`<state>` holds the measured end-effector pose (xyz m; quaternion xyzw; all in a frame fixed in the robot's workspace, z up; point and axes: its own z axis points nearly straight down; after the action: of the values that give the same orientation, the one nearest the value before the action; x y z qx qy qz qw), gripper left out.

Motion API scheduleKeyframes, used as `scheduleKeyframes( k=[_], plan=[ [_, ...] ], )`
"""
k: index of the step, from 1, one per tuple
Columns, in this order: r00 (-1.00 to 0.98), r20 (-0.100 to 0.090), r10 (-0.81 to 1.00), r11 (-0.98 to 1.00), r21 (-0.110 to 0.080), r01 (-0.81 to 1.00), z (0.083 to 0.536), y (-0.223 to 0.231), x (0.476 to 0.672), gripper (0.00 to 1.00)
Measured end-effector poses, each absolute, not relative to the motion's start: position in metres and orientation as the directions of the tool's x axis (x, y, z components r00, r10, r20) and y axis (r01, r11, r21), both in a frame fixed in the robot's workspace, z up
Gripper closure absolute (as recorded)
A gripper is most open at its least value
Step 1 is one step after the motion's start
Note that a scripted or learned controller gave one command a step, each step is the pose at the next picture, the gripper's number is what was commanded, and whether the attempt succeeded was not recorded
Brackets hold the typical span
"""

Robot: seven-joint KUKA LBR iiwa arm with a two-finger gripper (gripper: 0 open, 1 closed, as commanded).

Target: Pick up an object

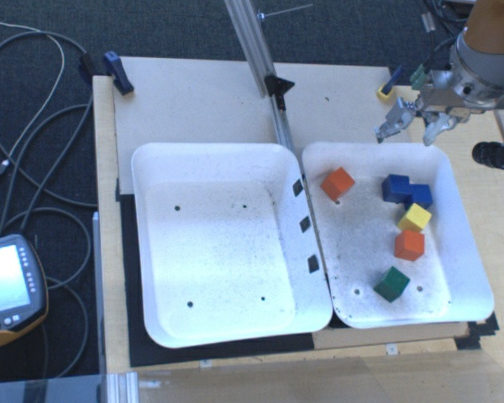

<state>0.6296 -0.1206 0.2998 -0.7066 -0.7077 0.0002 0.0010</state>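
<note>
Fingers [413,129] spread open, gripping nothing, poised above the far rim of the right bin [462,233]. Below and just left of the fingers, an orange cube [338,183]. Directly below them, a blue block [406,191], touching a yellow cube [415,217]; then a second orange cube [409,245]. Farthest from the fingers, a green cube [391,284]. Left bin [151,183] well aside, on the same surface [193,99].

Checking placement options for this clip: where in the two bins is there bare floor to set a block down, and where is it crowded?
The left bin floor is bare wall to wall. In the right bin, free patches lie between the orange block and green block, along the divider side. The far-right side is crowded: blue block, yellow block and second orange block cluster together.
</note>
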Motion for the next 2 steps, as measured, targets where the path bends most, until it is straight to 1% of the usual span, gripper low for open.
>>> scheduleKeyframes(
  k=[1, 2],
  plan=[
    [-0.004, 0.002, 1.000, 0.004, -0.008, 1.000, 0.197, -0.091, 0.666, 0.00],
    [-0.002, -0.004, 1.000, 0.002, -0.011, 1.000, 0.097, -0.085, 0.677, 0.00]
  ],
)
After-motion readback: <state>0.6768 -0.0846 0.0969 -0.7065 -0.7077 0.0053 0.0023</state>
